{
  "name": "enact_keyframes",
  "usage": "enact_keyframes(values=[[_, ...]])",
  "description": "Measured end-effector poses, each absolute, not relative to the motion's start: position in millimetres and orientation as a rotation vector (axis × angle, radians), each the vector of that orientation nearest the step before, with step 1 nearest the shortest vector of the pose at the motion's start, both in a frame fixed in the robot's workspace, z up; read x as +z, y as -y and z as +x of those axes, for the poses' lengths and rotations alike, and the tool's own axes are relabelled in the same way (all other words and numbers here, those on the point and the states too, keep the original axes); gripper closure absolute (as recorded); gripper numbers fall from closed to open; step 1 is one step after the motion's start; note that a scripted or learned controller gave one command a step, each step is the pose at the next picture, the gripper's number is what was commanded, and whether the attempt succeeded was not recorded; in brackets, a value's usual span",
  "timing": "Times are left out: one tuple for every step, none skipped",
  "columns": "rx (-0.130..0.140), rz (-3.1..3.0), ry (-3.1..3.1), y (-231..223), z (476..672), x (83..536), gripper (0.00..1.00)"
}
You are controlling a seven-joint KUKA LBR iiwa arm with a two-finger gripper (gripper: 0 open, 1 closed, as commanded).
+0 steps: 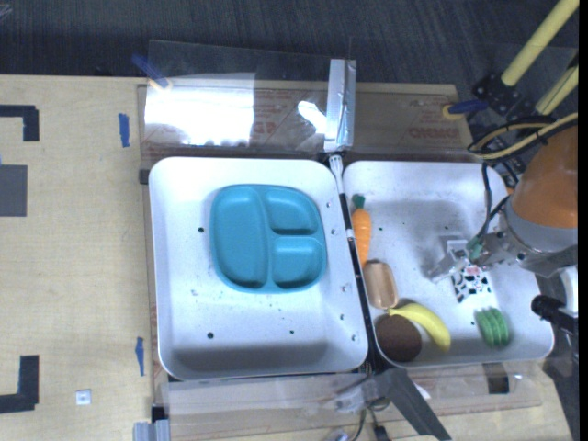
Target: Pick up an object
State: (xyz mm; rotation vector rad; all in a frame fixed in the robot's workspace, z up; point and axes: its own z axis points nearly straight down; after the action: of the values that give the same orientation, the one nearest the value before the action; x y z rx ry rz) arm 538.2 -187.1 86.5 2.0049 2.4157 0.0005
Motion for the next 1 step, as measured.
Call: enact_keyframes(values=[[0.002,2.005,-2.412,187.5,539.1,96.7,1.0]])
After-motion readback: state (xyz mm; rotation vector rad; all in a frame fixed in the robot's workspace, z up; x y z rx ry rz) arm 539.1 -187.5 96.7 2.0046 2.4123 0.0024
